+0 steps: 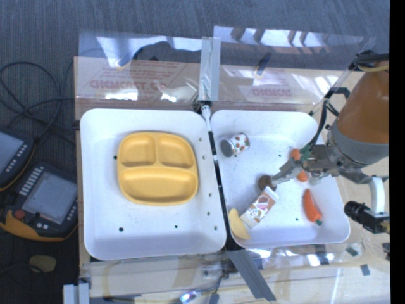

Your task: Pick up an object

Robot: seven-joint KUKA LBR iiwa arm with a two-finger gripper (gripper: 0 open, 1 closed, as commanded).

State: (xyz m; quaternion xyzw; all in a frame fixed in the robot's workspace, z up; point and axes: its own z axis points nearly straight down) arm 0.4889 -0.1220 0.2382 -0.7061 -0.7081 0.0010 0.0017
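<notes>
Your nearest pick is the small carton (260,206), lying flat near the front of the right bin (278,236). It looks light and stiff, so take it across its narrow sides. The gripper (271,180) hovers just above it; whether it is open I cannot tell. A carrot (311,206) lies nearby.

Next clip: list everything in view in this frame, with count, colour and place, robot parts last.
bins: 2, white, side by side on the bench
divided plate: 1, yellow, middle of left bin
small can: 1, white with red print, on its side, upper left of right bin
carton: 1, white and red, lower middle of right bin
banana: 1, yellow, lower left corner of right bin
carrot: 1, orange with green tip, lower right of right bin
pendant: 1, black and orange, floor at left
arm: 1, grey and orange, right side
gripper: 1, dark, over right bin near carton
</notes>
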